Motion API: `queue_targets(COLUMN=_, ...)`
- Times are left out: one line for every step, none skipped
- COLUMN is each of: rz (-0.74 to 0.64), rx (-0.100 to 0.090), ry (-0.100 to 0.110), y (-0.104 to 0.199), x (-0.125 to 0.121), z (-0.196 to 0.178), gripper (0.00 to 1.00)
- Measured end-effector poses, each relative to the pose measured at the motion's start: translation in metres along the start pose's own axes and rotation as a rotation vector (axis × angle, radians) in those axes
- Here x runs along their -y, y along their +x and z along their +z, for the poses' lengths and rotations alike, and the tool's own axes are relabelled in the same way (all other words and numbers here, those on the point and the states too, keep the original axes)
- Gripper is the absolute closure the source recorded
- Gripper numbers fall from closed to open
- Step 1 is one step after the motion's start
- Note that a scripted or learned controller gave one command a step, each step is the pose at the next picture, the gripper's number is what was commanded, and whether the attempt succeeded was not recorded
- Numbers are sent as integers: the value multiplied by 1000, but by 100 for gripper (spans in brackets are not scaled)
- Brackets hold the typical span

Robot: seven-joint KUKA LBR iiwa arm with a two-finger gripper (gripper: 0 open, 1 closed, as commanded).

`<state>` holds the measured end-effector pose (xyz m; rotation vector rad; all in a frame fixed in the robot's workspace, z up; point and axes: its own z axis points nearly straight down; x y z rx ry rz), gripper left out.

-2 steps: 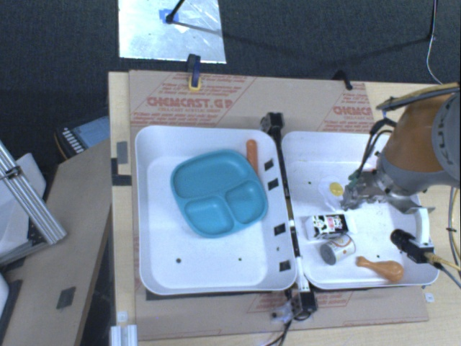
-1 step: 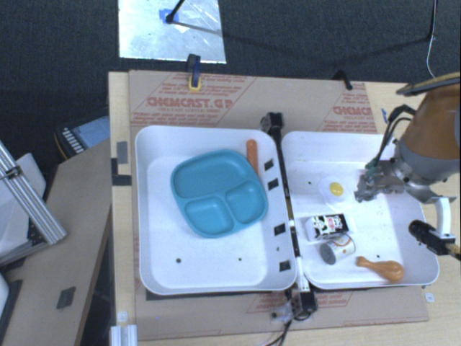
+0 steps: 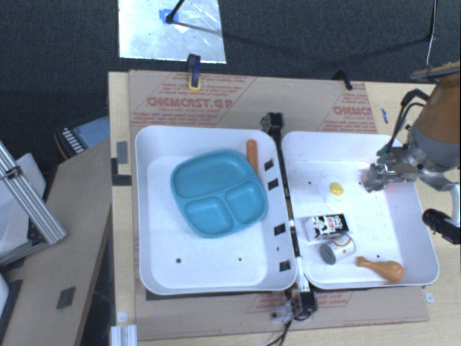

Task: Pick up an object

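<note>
The right bin point(image 3: 410, 215) holds a small yellow ball point(image 3: 336, 189), a black-and-white carton point(image 3: 328, 226), a small grey-ended can point(image 3: 336, 250) and an orange drumstick-shaped toy point(image 3: 382, 267). My gripper point(image 3: 377, 174) hangs over the right bin's upper right part, to the right of the yellow ball and apart from it. Nothing shows between its fingers. In the left bin point(image 3: 155, 193) lies a blue divided plate point(image 3: 218, 201), with an orange carrot-like stick point(image 3: 252, 154) at its upper right edge.
The two bins meet at a black-clipped divider point(image 3: 283, 200). They rest on a cardboard sheet point(image 3: 216, 99). The grey arm with its orange band point(image 3: 443, 121) comes in from the right. A metal rail point(image 3: 29, 200) stands at the far left.
</note>
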<state>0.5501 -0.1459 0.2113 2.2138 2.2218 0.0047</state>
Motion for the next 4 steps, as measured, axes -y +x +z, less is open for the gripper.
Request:
queue_targets(rz=-4, rx=-2, ry=3, y=53, x=-9, z=8, gripper=100)
queue_targets(rz=-5, rx=-2, ry=4, y=111, x=-13, z=10, gripper=100)
queue_targets(rz=-7, rx=-3, ry=4, y=171, x=-19, z=10, gripper=100)
queue_targets(rz=-6, rx=-4, ry=2, y=223, x=-34, z=-6, gripper=100)
